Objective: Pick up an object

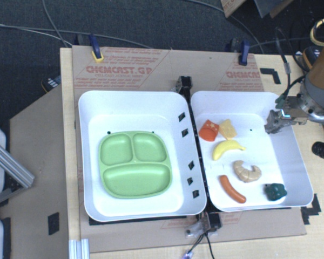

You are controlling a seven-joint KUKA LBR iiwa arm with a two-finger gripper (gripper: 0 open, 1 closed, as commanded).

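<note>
Red "CHEMCAST GP" print on the board (124, 66) at 11 o'clock, same red print partly readable at 1 o'clock, smaller lines illegible

Gripper: two-finger metal gripper (272, 124) hangs over the right white bin (291, 158), near its far right wall.
Open floor: bare white bin floor lies directly beneath and beside it.
Obstacles: yellow plastic banana (227, 148), tan shrimp-shaped toy (247, 171) and dark green lump (275, 191) sit apart, with passable gaps between.
</note>
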